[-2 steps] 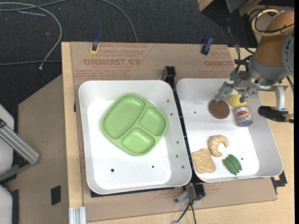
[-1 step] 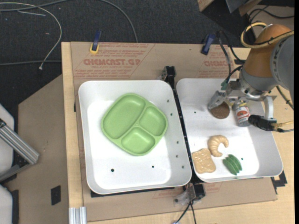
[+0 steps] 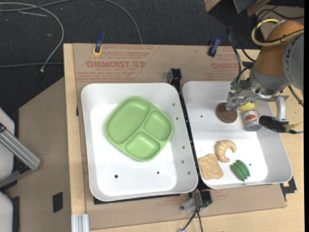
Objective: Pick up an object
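Down at the front of the camera view, the right bin has three bits of toy food along its near edge: a tan cracker, a croissant just behind it, and a green pepper-looking thing to the right. Left bin holds a green divided plate, sitting turned at an angle with the two small sections toward the right.

Further back in the right bin is where it's happening. The gripper is down low over a flat brown disc, maybe a cookie, with a small can just to the right. Can't tell if the fingers are apart or together; it's a grey blur from up here, and I can't see the disc between them, so I wouldn't call it held.

Progress-wise, I'd say nothing is picked up yet. The disc looks like it's lying on the bin floor, so the arm seems to be at the reach or grasp stage. Closing and lifting are left.

Orientation: the disc is round and flat, so no real long axis or direction. If the can is the target instead, it looks upright or slightly tilted, its long axis roughly vertical.
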Controlling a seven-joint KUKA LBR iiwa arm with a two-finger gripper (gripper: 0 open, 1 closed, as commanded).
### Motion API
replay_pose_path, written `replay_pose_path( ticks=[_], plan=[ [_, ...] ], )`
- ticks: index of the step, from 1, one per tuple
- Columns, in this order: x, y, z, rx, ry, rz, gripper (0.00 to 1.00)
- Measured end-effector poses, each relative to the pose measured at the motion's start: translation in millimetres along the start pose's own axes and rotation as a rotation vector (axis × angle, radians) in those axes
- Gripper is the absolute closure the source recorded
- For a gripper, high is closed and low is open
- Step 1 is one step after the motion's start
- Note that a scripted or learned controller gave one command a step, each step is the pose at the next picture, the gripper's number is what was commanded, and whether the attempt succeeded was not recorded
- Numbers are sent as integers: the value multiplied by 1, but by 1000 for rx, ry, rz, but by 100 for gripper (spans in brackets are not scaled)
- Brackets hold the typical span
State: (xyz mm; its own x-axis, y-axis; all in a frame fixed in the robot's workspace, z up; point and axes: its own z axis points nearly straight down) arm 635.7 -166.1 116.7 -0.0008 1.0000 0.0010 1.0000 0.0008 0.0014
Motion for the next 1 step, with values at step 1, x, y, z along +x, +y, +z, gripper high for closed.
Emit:
replay_pose_path(
  ticks=[1],
  plan=[
    [-2,0,-64,-3,-2,0,100]
  ],
)
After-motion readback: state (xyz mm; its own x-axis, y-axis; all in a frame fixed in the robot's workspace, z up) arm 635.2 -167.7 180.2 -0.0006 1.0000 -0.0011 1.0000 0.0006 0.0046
